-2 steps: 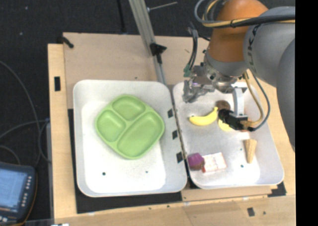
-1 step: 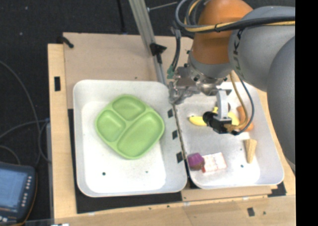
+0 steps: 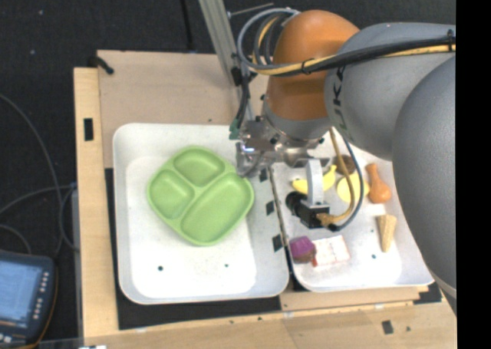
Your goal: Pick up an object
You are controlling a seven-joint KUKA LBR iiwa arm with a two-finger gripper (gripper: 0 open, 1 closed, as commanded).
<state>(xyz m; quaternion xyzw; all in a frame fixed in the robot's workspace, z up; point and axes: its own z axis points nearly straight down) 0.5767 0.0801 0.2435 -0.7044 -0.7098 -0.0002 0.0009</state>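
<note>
Closest up, my grey arm (image 3: 406, 110) covers much of the right bin (image 3: 360, 272). My claw (image 3: 247, 157) hangs at the upper-right rim of the green plate (image 3: 201, 195) in the left bin (image 3: 153, 263); whether it is open or closed, I cannot tell. A purple block (image 3: 301, 248), banana (image 3: 327, 182) and carrot (image 3: 376, 183) lie in the right bin.

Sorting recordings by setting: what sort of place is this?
Probably a robotics lab bench: a grey robot arm reaches over two shallow white bins, one holding a green divided plate.

Green three-section plate (image 3: 201, 195) lies flat, centre-left of frame. Right of centre: banana (image 3: 326, 181) partly hidden, orange carrot (image 3: 377, 184), tan cone (image 3: 386, 231), purple block (image 3: 301, 248) just beside white box (image 3: 331, 251).
</note>
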